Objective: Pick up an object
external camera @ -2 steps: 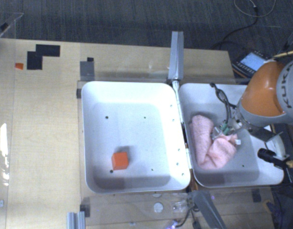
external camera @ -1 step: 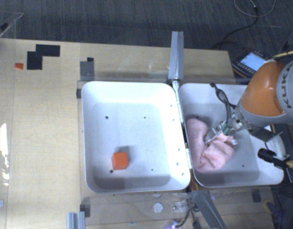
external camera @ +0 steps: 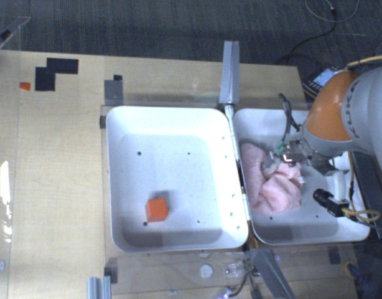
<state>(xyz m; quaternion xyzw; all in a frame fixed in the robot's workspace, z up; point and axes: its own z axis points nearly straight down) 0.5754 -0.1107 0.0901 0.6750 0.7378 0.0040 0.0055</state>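
At right of frame, pincer [external camera: 284,159] sits over the pink cloth [external camera: 276,185]'s upper end, cloth stretching lower-left; its state cannot be told.

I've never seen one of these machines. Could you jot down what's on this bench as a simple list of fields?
left bin: holds an orange block near its front
right bin: holds a pink cloth, bunched up
arm: reaches in from the right, over the right bin
end effector: down at the cloth's upper edge
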